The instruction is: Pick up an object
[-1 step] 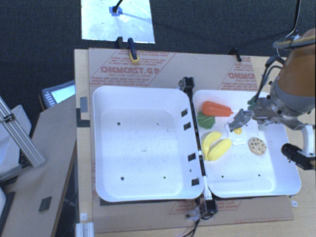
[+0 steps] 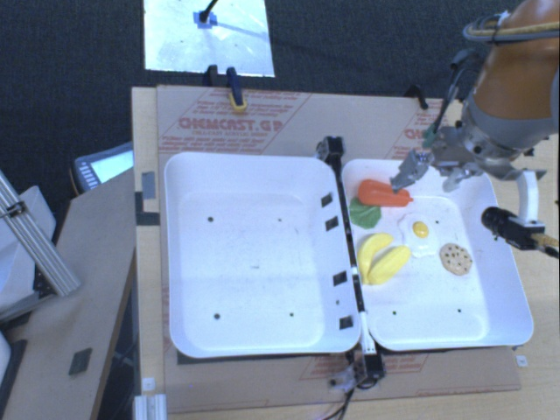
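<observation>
The right bin holds an orange carrot with a green top, a yellow banana, a fried egg and a brown cookie. My gripper hangs above the far part of that bin, right of the carrot and above the egg. One grey finger points down toward the carrot's right end and another finger stands well apart from it. Nothing is between them.
The left bin sits beside the right one, joined by a black clipped divider. A yellow-handled clamp stands at the bench's far edge. The arm's black side unit overhangs the right bin's right rim.
</observation>
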`<state>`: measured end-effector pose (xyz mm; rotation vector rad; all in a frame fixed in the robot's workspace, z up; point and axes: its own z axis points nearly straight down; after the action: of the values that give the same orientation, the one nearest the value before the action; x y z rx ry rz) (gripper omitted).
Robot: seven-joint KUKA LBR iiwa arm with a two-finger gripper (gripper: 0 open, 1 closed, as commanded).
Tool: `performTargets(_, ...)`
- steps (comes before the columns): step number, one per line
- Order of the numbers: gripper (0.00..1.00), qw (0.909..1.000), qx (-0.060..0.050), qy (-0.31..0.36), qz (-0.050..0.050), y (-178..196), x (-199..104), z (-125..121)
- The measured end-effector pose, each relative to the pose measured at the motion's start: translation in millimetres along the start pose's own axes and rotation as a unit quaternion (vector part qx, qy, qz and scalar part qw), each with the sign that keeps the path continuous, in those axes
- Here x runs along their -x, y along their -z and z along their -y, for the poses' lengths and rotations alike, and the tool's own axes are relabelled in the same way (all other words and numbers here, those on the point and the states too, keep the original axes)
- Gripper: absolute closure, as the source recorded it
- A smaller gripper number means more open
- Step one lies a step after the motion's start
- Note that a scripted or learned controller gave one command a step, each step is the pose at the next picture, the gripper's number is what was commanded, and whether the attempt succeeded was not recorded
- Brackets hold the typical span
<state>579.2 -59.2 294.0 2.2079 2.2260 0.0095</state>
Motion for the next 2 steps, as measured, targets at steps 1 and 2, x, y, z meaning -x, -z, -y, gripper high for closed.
performTargets(1,0.0,1.0,-0.004,0.001,-0.001,-58.0,-49.5,-73.1)
performTargets(2,1.0,1.0,-0.002,-0.001,0.0,-43.6,-45.9,-72.1)
